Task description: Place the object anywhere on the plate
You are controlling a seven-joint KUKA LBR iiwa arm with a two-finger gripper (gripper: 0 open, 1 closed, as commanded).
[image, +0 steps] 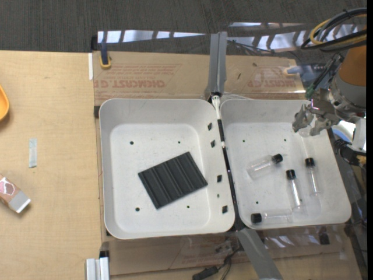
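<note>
Two white bins sit side by side on the bench; we go near to far. Nearest in the right bin point(335, 214) we note a clear vial point(271, 217) w/ black cap lying along the front wall. Just behind it, two more capped vials, one point(294, 188) mid-floor and one point(312, 175) beside it to the right, both roughly upright in frame, apart from each other. A fourth vial point(265, 164) lies tilted, left of those. In the left bin point(108, 156) we record the dark ribbed plate point(172, 179), flat, rotated at an angle, approx centre; no vial on it. Farther back, the gripper point(310, 121) hangs over the right bin's far right corner; open or closed we cannot tell, and we see nothing held.
</note>
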